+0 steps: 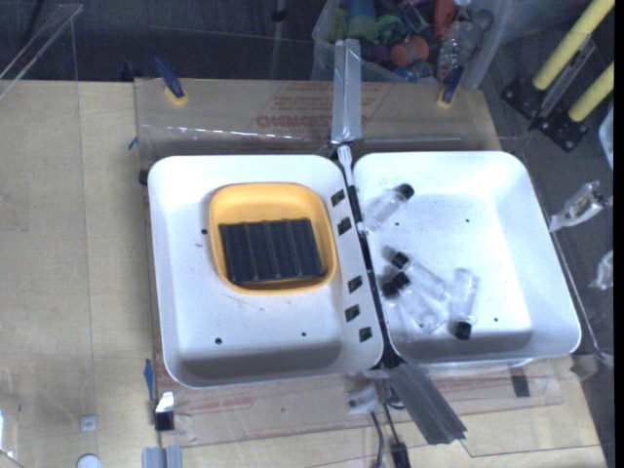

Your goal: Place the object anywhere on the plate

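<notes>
Camera view leaves the state of the jaws impossible to tell, both how far apart they stand and whether anything is between them.

A yellow rounded-square plate (222,213) lies in the left shallow white bin (180,291), toward its far half; on the plate rests a dark ribbed rectangular block (271,251), lying flat, its ridges running front to back; the block sits toward the plate's near rim, with bare yellow showing beyond it.

The right shallow white bin (507,222) touches the left bin along a central seam; a strip with black marks (349,256) runs down that seam. In the right bin lie several small clear plastic vials with black caps; one vial (388,206) is near the far left corner, apart from the rest; a cluster of vials (421,295) lies near the middle front, close to the seam; another vial (464,298) is just beside the cluster, its black cap toward the front.

Both bins stand on a tan table (68,261); behind them a clear tub of coloured toys (409,13) stands; yellow tubes (585,27) lean at the far right.
</notes>
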You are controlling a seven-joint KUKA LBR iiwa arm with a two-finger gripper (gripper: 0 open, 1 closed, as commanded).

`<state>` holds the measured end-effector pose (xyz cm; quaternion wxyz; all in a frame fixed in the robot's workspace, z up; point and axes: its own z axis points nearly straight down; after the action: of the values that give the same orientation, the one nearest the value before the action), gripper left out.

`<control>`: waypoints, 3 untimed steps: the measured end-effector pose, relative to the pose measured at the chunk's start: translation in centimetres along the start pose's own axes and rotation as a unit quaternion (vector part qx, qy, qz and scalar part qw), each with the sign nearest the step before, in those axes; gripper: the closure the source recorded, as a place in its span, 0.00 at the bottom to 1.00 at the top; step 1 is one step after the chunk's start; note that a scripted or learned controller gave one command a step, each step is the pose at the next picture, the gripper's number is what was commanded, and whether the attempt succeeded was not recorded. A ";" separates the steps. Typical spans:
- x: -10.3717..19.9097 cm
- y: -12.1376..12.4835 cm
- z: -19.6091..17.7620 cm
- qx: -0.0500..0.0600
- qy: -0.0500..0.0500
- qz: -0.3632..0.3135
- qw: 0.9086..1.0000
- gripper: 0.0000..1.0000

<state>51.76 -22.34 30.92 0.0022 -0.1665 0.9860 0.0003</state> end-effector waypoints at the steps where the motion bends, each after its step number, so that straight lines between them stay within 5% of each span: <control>1: 2.1 0.8 0.9 0.000 0.000 0.016 1.000 0.00; 2: 1.8 0.7 1.8 -0.001 0.000 -0.120 0.993 0.00; 3: 1.3 0.6 5.7 -0.001 0.000 -0.295 0.955 0.00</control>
<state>50.39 -22.21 25.25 0.0016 -0.4504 0.8928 0.0009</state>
